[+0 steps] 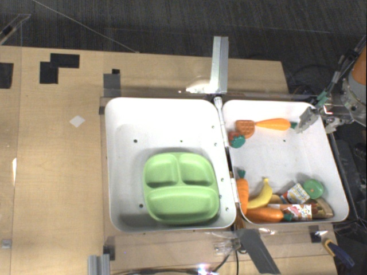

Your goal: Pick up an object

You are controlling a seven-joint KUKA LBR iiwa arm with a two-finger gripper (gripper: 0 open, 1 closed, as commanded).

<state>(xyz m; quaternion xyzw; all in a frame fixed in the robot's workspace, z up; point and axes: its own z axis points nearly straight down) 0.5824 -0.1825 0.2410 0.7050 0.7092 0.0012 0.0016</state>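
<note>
My gripper [307,118] hangs over the far right corner of the right bin [287,159], just right of the carrot's end. That orange carrot [272,124] lies flat along the bin's far wall, with a brown waffle piece [245,127] and a small teal item [237,141] to its left. Along the near edge lie a second carrot [242,191], a yellow banana [261,193], an orange sausage-shaped toy [265,215], a small bottle [305,211], a packet [297,193] and a green round lid [313,188]. I see nothing held in the gripper.
The left bin [126,130] holds a green divided plate [180,187] near its front. A metal post [220,65] stands behind the wall between the bins. The wooden bench [51,171] stretches to the left. Bare floor shows in the middle of the right bin.
</note>
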